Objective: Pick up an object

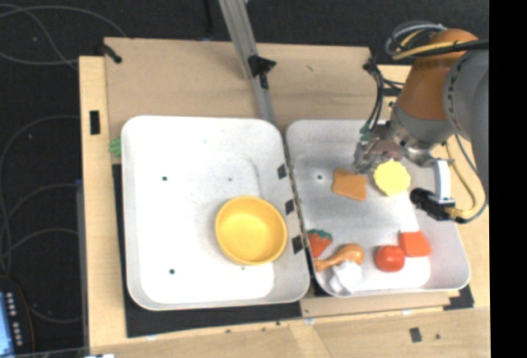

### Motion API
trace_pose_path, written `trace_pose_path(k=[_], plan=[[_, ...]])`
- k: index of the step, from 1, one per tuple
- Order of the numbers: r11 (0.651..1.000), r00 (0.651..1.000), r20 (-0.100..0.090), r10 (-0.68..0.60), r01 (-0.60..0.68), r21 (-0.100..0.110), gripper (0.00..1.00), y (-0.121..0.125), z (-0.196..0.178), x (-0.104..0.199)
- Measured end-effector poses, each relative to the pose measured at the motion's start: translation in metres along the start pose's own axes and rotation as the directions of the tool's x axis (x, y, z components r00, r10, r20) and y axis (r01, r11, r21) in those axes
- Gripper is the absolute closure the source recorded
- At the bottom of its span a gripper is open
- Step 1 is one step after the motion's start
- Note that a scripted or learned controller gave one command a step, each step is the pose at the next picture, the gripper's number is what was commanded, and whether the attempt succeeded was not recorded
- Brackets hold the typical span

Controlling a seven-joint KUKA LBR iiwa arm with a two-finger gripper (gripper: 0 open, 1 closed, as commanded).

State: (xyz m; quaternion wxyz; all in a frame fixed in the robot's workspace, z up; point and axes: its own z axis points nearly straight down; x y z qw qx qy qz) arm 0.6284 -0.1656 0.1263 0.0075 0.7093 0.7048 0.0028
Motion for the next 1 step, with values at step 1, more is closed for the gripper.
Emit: trace_pose_path(k=[1], plan=[[1.0, 1.0, -0.006, -0.01, 0.01, 0.008, 1.0, 0.0006, -0.0479, 0.0066]])
